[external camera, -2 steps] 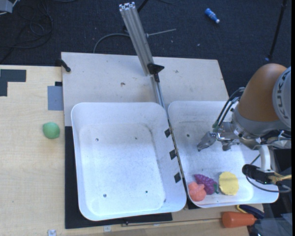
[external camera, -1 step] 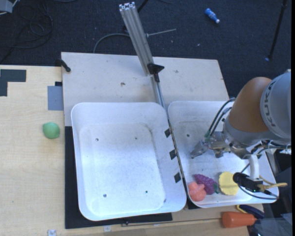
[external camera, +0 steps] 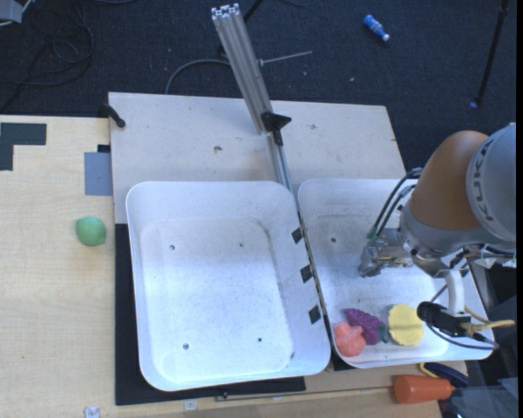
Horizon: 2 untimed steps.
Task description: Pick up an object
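The gripper (external camera: 372, 264) hung over the middle of the right bin (external camera: 349, 203), and from where I stood I could not tell its state, though nothing showed in it. Along that bin's near edge lay an orange piece (external camera: 349, 339) in the near-left corner, a purple lump (external camera: 364, 322) touching it and a yellow piece (external camera: 405, 324) just beside, its long axis running front to back; all looked light, likely soft toys, best taken across the narrow width. Farther off, the left bin (external camera: 148, 203) sat alongside, and a green ball (external camera: 91, 231) rested on the wooden bench (external camera: 35, 320) beyond its left edge.
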Each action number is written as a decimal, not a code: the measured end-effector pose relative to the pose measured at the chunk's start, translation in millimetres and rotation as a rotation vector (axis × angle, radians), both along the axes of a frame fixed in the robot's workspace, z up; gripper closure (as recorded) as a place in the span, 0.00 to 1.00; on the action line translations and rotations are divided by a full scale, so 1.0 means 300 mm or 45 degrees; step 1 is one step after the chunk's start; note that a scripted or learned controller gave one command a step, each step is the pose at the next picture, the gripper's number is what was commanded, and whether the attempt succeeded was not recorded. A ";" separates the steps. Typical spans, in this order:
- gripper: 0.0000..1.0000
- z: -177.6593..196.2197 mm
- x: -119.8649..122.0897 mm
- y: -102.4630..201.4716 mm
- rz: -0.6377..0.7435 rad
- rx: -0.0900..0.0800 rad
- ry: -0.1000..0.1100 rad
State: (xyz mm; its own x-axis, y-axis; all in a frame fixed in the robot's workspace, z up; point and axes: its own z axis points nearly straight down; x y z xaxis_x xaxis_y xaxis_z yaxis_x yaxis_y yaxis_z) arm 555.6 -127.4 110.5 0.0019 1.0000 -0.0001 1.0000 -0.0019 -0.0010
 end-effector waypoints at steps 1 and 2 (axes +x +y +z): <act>1.00 0.144 0.009 -0.018 0.001 -0.001 -0.005; 1.00 0.349 0.010 -0.029 0.002 -0.001 -0.007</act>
State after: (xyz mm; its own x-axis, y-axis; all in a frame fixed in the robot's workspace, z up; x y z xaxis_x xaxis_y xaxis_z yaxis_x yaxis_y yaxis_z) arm 558.6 -136.1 215.3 0.0006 1.0000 -0.0008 1.0000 -0.0006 0.0043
